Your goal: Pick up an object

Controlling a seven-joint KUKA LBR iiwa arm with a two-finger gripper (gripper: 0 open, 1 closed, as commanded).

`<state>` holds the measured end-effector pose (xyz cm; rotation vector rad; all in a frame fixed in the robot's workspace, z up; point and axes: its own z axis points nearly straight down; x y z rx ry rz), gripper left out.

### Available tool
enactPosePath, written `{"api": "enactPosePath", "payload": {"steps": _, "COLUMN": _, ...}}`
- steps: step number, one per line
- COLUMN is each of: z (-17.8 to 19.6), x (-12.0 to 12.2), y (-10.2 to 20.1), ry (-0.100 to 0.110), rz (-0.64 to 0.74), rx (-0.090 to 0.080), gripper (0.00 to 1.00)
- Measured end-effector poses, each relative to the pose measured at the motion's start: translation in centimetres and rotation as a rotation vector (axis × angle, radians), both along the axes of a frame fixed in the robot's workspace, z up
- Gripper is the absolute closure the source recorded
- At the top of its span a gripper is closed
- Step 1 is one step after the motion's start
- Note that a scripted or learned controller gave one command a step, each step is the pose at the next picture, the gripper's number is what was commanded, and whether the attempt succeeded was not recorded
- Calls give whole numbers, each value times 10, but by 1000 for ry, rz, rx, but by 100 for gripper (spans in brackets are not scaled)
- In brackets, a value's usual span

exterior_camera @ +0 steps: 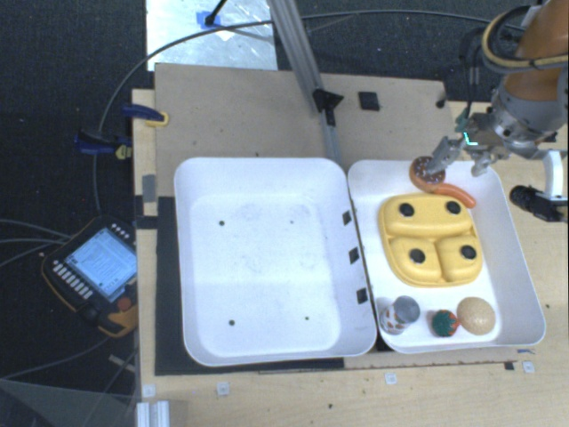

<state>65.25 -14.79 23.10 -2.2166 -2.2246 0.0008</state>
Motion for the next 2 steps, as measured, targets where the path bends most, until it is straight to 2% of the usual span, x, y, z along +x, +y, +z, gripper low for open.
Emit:
{"api": "enactPosePath", "payload": {"steps": 1, "z": 2, "x": 1, "y": 0, "ry": -3, "rz": 1, "rx": -1, "gripper": 0}}
{"api": "enactPosePath", "payload": {"steps": 2, "z": -57, "x": 0, "y": -8, "ry": 1, "rz": -2, "rx": -1, "gripper": 0}}
